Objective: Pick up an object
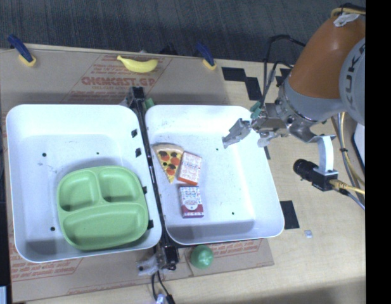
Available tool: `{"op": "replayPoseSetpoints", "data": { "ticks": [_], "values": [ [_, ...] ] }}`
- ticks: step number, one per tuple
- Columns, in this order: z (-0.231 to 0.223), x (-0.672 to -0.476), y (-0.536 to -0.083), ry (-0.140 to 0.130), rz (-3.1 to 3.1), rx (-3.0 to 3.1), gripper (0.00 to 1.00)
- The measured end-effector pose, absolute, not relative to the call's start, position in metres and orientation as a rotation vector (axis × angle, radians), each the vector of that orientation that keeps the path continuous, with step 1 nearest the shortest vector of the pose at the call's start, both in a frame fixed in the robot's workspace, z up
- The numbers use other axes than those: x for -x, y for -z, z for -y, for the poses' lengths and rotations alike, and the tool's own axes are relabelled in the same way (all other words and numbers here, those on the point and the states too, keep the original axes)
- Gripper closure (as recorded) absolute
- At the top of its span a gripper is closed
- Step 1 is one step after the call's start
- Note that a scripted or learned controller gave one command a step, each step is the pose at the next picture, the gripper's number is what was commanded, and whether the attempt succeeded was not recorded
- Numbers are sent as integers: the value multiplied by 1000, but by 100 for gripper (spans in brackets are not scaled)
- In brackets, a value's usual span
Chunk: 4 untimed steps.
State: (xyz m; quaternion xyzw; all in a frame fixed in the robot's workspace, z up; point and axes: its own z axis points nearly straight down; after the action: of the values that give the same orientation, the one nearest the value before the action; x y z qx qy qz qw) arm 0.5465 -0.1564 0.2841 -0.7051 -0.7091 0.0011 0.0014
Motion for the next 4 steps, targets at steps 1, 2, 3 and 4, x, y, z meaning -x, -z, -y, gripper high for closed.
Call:
{"op": "replayPoseSetpoints", "data": {
  "ticks": [1,2,3,4],
  "values": [
    [211,-578,-158,-8,2223,2212,0],
    [200,-649,-161,0,2227,2214,0],
    [205,-657,-145,-1,2230,2213,0],
    [195,-545,-104,-6,2224,2211,0]
  ]
}}
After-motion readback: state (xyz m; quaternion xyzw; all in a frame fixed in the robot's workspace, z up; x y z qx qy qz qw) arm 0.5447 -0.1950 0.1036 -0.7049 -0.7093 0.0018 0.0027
